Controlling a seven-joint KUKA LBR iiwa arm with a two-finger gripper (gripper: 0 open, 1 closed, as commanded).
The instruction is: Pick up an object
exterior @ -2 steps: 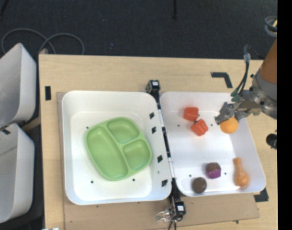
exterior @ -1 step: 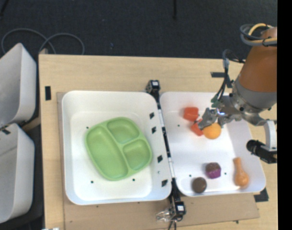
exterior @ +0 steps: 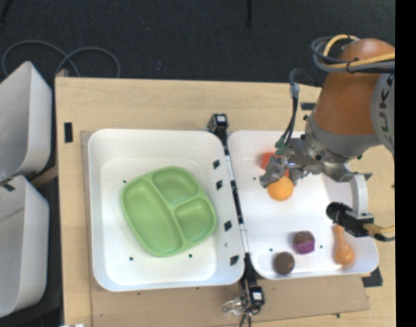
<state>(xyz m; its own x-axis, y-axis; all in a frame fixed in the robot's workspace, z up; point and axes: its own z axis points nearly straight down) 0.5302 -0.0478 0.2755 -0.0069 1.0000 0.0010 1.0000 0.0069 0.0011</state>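
Gripper (exterior: 279, 176) in right bin (exterior: 262, 251); finger spread cannot be told; orange ball (exterior: 281, 190) touches it below. Loose: one purple, one brown, one orange object (exterior: 342, 248)

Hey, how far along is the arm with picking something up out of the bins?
Done: the gripper is down in the right bin, right at the orange ball, beside a red object. In hand: nothing visibly held; a grasp on the ball can't be confirmed. Left: securing and lifting an object. The purple object, brown ball and orange carrot-like piece lie untouched, as does the green tray.
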